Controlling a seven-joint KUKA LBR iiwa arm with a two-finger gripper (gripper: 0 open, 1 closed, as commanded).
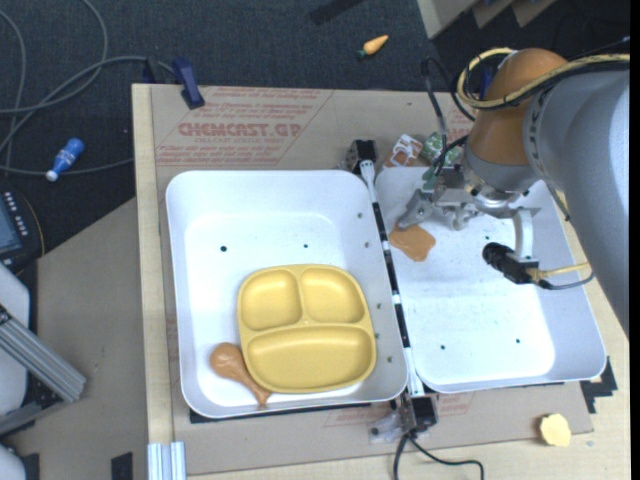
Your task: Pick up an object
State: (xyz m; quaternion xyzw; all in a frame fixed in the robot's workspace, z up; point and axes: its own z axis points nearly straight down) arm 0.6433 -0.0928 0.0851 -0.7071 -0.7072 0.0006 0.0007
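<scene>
Lying low in the left bin (190, 268), plate (303, 326) and drumstick (236, 366) are sitting far from the gripper (432, 211), which is hovering by the right bin's (500, 363) left wall, grip undeterminable, brown piece (412, 242) just below-left.

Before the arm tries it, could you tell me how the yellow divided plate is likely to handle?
The yellow divided plate looks like rigid moulded plastic, so probably stiff and light. Lying flat in the left bin, it should slide, not roll; its low rim may be hard to pinch.
</scene>
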